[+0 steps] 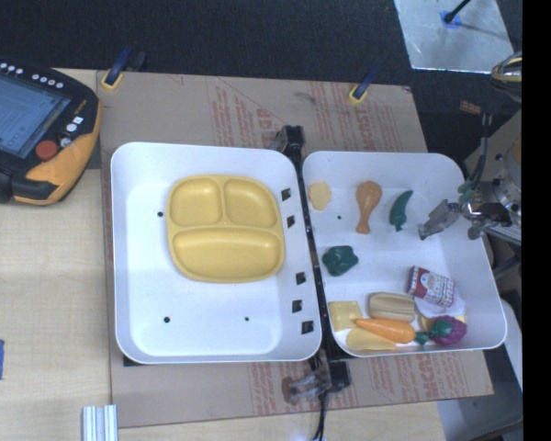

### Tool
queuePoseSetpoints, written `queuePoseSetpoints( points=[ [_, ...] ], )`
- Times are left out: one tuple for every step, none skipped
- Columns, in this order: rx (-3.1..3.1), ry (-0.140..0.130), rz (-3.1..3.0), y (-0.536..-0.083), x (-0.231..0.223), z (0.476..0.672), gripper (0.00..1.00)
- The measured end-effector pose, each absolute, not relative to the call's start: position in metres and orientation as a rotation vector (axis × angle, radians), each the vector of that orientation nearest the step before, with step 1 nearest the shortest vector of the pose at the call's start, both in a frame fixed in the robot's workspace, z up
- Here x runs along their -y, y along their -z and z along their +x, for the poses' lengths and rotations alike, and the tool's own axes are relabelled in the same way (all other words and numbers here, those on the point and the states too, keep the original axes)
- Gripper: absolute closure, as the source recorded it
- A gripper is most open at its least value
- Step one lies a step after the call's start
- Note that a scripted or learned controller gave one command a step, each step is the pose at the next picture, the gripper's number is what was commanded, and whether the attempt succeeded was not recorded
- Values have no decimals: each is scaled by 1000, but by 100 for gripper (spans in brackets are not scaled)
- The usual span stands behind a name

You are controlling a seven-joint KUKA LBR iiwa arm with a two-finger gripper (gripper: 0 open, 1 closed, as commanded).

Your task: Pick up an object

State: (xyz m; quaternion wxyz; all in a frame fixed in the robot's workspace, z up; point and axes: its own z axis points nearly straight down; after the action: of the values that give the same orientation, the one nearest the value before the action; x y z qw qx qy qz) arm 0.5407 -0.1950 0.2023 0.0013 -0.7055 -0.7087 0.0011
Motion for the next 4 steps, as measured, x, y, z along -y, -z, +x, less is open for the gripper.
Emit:
queuePoseSetpoints(
  points=[
    [2232,-3,-2207,-151,137,589,0],
    [2233,2,-2216,-137,164,660,0],
    [2227,-6,-2206,-89,95,656,0],
    [2224,-3,-2218,-92,107,657,0]
  ],
)
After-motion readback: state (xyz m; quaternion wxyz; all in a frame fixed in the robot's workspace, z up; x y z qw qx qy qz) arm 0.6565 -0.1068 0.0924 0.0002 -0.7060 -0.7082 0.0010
